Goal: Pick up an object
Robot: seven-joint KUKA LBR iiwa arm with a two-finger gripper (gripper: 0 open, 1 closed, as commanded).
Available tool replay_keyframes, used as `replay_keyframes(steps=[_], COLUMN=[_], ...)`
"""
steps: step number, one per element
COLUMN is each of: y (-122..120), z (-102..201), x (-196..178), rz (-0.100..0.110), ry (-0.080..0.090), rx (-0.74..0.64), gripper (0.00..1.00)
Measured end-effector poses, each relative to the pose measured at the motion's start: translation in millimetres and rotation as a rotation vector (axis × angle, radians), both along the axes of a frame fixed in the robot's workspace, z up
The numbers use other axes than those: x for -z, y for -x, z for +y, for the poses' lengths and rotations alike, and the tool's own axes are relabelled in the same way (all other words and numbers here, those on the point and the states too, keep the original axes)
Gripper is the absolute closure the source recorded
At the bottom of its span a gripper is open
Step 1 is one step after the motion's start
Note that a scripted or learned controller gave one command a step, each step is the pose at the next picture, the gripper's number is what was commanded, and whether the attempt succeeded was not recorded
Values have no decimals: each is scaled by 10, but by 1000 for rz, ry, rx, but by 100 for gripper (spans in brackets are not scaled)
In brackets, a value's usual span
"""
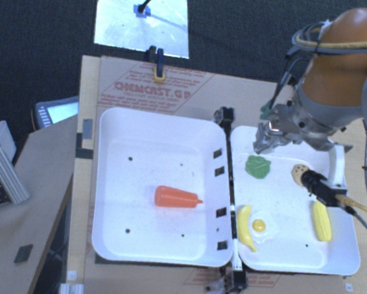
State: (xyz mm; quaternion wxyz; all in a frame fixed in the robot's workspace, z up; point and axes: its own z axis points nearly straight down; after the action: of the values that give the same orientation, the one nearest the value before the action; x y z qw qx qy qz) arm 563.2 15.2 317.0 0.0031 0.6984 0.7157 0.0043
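Here, from the camera above the table [77,230], my arm [345,95] comes in from the upper right. Its orange band [361,34] bulges high over the far right corner, and the grey wrist below it slants down and to the left. My end effector [265,144] hangs at the end of that slant, pointing down over the far left part of the right bin [348,258], close to the bin's back wall and not far from the seam where the two bins meet. I cannot tell whether it is spread or pressed together, as the tip is too small and blurred against the white floor. I see nothing pinched in it.

The green leafy piece [258,166] lies flat on the floor of the right bin, just on the near side of my end effector, apart from it. A small round brown piece [298,169] sits to its right. A yellow corn cob [321,221] lies further right and nearer the front. A banana [245,226] lies along the left wall of that bin, with a fried egg [259,226] just beside it.

In the left bin [113,168] an orange carrot [177,198] lies on its side near the middle, well apart from my arm. Both bins rest on a cardboard sheet [170,89] with red lettering.
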Motion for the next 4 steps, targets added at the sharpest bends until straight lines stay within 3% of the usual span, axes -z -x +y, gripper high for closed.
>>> replay_keyframes(steps=[4], y=[-30], z=[4], x=[-429], rz=[-10], ry=[0], rx=[-25], gripper=[100])
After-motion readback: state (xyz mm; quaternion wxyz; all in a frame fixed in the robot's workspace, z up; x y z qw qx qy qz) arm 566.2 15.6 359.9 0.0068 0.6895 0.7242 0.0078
